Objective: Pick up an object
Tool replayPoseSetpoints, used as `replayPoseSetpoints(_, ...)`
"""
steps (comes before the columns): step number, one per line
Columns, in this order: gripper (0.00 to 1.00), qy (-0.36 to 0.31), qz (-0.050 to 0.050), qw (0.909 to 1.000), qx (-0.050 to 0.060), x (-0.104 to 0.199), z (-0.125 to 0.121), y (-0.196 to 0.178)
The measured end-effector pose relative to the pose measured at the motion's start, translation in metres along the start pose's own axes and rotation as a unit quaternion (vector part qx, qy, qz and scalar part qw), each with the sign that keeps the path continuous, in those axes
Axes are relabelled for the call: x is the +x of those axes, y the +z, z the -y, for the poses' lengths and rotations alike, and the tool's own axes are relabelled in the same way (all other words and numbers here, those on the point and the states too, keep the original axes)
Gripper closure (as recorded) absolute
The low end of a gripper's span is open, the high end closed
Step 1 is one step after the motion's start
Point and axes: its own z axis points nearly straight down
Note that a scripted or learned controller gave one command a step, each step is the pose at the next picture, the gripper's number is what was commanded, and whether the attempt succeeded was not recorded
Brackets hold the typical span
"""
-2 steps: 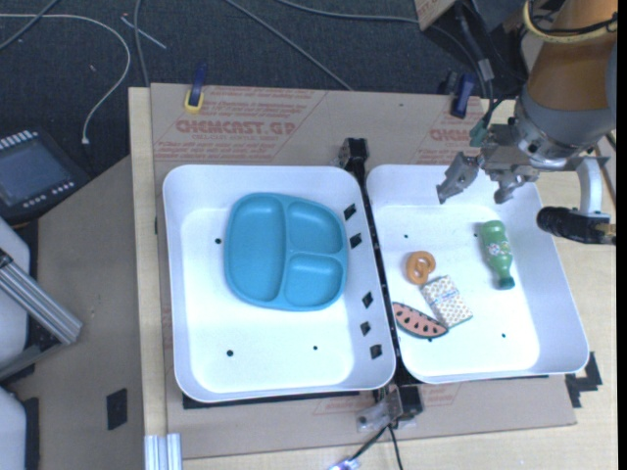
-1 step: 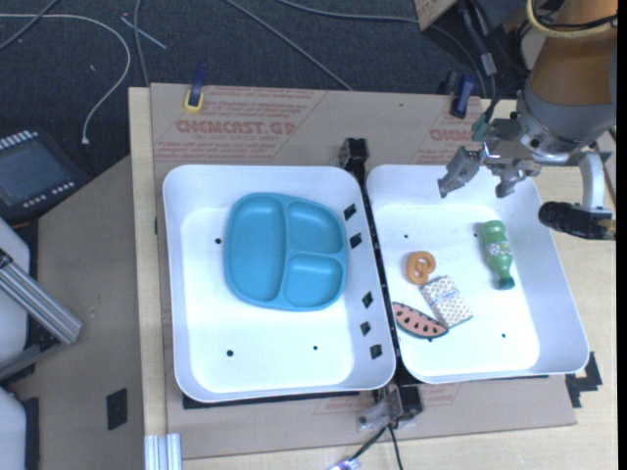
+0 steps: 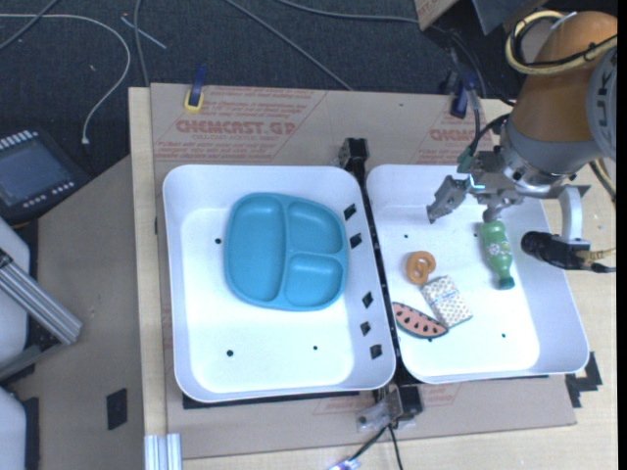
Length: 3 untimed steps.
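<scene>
Hovering over the right bin [image 3: 549,355] with my jaws [image 3: 468,200] spread apart and holding nothing.

My jaws hang above the bin's far part, one finger [image 3: 443,202] angled out to the left, just beside the top of a green bottle [image 3: 497,254] lying on the bin floor. Nearer the camera sit a small pretzel [image 3: 420,266], a patterned packet [image 3: 448,300] and a watermelon slice [image 3: 420,320], clustered close together. A blue divided plate [image 3: 286,251] rests in the left bin [image 3: 196,351] on the tabletop [image 3: 147,292].
</scene>
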Motion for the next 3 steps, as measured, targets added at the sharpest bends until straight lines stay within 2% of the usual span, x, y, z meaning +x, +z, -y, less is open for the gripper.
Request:
replayPoseSetpoints(2,0.0,0.0,0.0,1.0,0.0,-0.002,0.009,0.09)
replayPoseSetpoints(3,1.0,0.0,0.0,1.0,-0.003,-0.002,0.007,0.076)
